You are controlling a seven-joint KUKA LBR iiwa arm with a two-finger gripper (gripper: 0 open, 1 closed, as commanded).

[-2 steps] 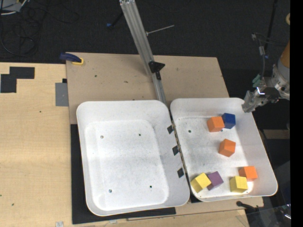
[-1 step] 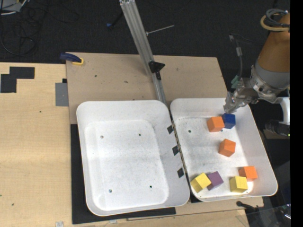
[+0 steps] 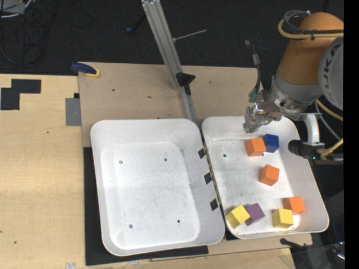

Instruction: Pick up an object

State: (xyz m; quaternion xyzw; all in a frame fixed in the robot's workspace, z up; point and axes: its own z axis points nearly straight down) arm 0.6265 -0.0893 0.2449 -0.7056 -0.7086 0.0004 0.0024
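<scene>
The nearest candidate, an orange cube (image 3: 255, 146), is sitting in the upper part of the right bin (image 3: 234, 172), touching or very nearly touching a blue cube (image 3: 271, 142) at its three o'clock. The gripper (image 3: 253, 119) is hanging just above this pair, up at the orange cube's twelve o'clock, so the cube is lying at six o'clock from the fingertips, close by. That short drop is what the coming move is turning on, I'd judge. Nothing is sitting between the fingers right now; whether they are parted or pressed together, I cannot tell from this angle.

Looking further out, a second orange cube (image 3: 269, 174) is resting mid-bin at about five o'clock from the first. Down along the near edge, a yellow cube (image 3: 238, 215) and a purple cube (image 3: 255, 212) are huddling together, with another yellow cube (image 3: 282, 218) and a third orange cube (image 3: 295, 205) at their three o'clock. The left bin (image 3: 112, 144) is lying at nine o'clock of it all. The blue neighbour may be crowding the grasp.
</scene>
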